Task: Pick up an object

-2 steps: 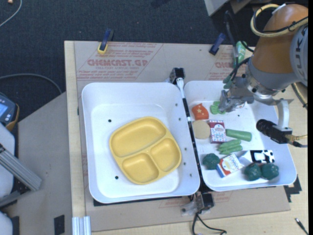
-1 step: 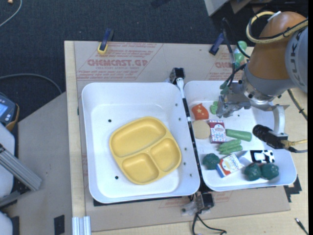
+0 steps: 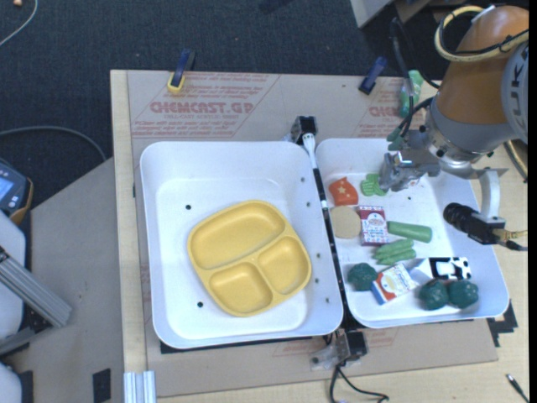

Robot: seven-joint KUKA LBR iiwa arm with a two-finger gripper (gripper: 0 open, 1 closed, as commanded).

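My pincer (image 3: 393, 177) hovers in the right bin's (image 3: 495, 263) far end, grip state unreadable, right over a small green toy (image 3: 372, 186) — light, stiff, likely slick plastic, best pinched across its narrow middle.

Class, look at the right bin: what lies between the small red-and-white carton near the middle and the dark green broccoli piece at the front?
In the camera view, a light green pea pod lies between the carton and the broccoli.

Robotics lab: clamped board (image 3: 210, 99) under bins (image 3: 159, 175), loose cables (image 3: 50, 133), dark carpet (image 3: 75, 32).
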